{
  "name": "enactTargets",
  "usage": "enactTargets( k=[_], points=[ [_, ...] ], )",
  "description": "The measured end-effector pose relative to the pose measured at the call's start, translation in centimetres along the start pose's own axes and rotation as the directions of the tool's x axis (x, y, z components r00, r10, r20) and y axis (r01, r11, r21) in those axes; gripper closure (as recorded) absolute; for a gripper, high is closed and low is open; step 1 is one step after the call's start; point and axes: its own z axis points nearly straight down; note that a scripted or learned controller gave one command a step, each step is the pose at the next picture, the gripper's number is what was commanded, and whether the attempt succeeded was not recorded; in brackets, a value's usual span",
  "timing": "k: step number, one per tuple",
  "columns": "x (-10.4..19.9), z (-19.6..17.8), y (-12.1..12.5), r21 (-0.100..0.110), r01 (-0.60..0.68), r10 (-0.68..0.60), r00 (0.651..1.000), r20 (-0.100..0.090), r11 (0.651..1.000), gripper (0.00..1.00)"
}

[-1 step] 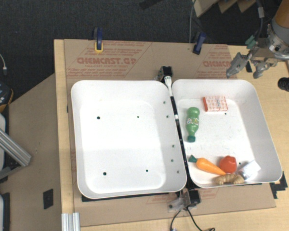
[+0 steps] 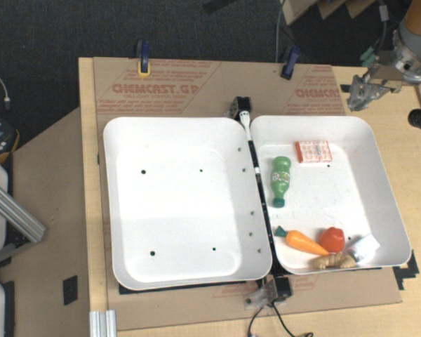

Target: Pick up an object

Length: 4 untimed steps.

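The right bin [image 2: 379, 181] holds several small items. A green bottle [image 2: 279, 181] lies near its left wall. A red and white packet [image 2: 313, 152] rests toward the back. At the front sit an orange carrot [image 2: 302, 241], a red round item [image 2: 332, 239], a tan knobbly piece [image 2: 335, 261] and a small white piece [image 2: 365, 246]. My gripper [image 2: 365, 94] hangs above the bench beyond the right bin's far right corner, well away from all the items, with nothing seen in it.
The left bin [image 2: 119, 188] lies beside the right one, with a black hinge strip [image 2: 256, 181] between them. Two clamps [image 2: 143, 58] [image 2: 290, 62] grip the board's back edge. Cables hang at the top right.
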Motion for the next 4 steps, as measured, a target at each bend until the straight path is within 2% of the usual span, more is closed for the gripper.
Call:
enactTargets(
  k=[4],
  points=[
    [0.0,-4.3,0.3,-0.012,0.005,-0.005,1.0,0.009,1.0,1.0]
  ],
)
